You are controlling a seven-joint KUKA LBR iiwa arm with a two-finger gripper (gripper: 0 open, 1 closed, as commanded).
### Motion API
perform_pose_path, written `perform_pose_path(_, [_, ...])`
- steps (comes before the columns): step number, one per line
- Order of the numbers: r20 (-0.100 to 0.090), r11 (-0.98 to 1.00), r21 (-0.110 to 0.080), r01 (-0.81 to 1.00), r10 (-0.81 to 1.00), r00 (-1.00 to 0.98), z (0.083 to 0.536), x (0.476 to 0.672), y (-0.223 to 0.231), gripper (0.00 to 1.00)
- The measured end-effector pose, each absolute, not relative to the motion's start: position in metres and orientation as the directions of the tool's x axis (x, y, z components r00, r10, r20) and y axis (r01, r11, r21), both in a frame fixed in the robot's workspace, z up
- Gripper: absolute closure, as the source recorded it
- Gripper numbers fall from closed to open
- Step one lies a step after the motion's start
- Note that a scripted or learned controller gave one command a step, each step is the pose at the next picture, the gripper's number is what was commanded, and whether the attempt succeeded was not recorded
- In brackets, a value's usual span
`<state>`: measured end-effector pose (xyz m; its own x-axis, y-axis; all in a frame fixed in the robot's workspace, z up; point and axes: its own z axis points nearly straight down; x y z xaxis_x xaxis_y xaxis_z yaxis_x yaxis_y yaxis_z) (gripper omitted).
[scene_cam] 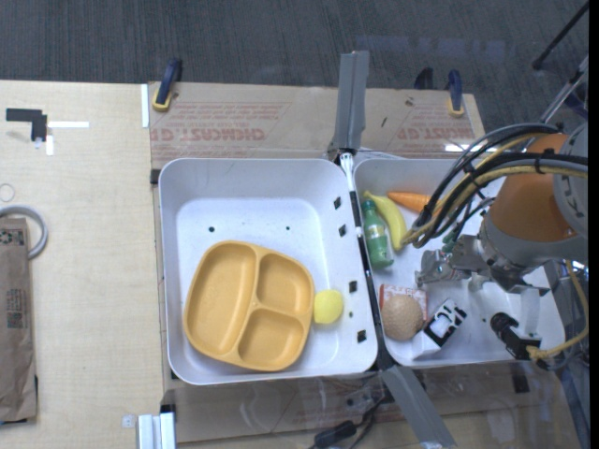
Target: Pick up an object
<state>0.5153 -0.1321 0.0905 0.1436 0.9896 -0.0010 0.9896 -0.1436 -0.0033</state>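
Observation:
The arm's wrist [524, 215], with its orange band, hangs over the right bin [487, 349]. My gripper [438, 269] points down toward the middle of that bin, just above and right of a brown round object [401, 315]. Left of the gripper lie a green bottle [377, 235], a banana [391, 217] and a carrot [409, 198]. A black and white object [444, 323] lies just below the gripper. A red and white packet [413, 294] is partly under the brown round object.
The left bin [187, 195] holds a yellow divided plate [249, 304] and a small yellow ball [328, 307] at its right side. Black cables [468, 181] loop from the arm over the right bin's back. A divider [353, 251] separates the bins.

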Motion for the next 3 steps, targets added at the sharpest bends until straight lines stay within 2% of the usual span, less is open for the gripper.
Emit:
perform_pose_path(1, [-0.003,-0.359,-0.001,0.933,0.933,0.359,0.091,0.581,-0.17,0.0])
perform_pose_path(2, [-0.005,-0.357,-0.001,0.934,0.934,0.357,0.101,0.581,-0.17,1.0])
perform_pose_path(3, [-0.002,-0.196,-0.003,0.981,0.981,0.196,0.191,0.555,-0.09,1.0])
